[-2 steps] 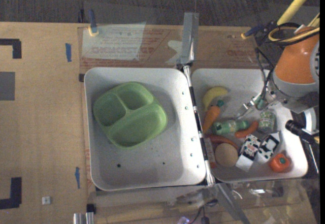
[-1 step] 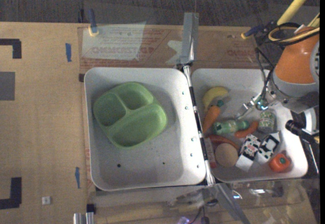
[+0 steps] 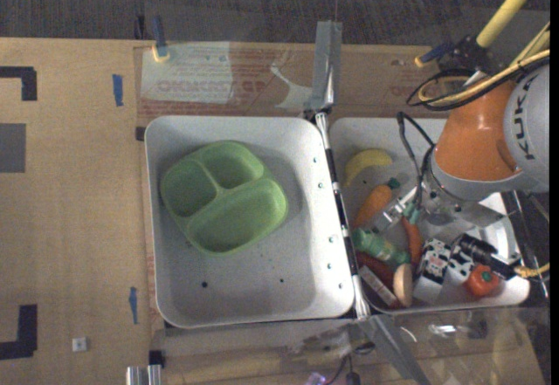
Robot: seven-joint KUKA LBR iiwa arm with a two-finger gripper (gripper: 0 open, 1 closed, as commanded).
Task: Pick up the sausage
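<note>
- Pincer (image 3: 409,210): it sits low in the right bin (image 3: 381,135), under the arm's orange band (image 3: 472,152). Metal parts show near the carrots, but whether it is released or clenched cannot be told from this view.
- Nothing is seen between its tips.
- Items just beside the pincer: an orange carrot (image 3: 374,204) lies tilted to its left, and a slimmer, redder carrot (image 3: 414,239) lies just below it.
- Sausage (image 3: 376,267): the dark red piece low in the right bin, close to the bin's left wall. It lies below the green vegetable (image 3: 379,245) and partly under it, next to a tan oval slice (image 3: 403,285). It rests among the other items, apart from the pincer.
- Further items in the right bin: a yellow banana (image 3: 367,163) near the top left, a black-and-white block (image 3: 435,261) below the pincer, and a small red tomato (image 3: 483,280) at the lower right.
- A black cable (image 3: 410,143) loops over the upper part of the right bin.
- Left bin (image 3: 253,296): it holds a green divided plate (image 3: 224,196), lying flat in the upper half, well apart from the arm.
- Bench (image 3: 70,200): brown board with blue tape marks (image 3: 117,89) and black corner marks.
</note>
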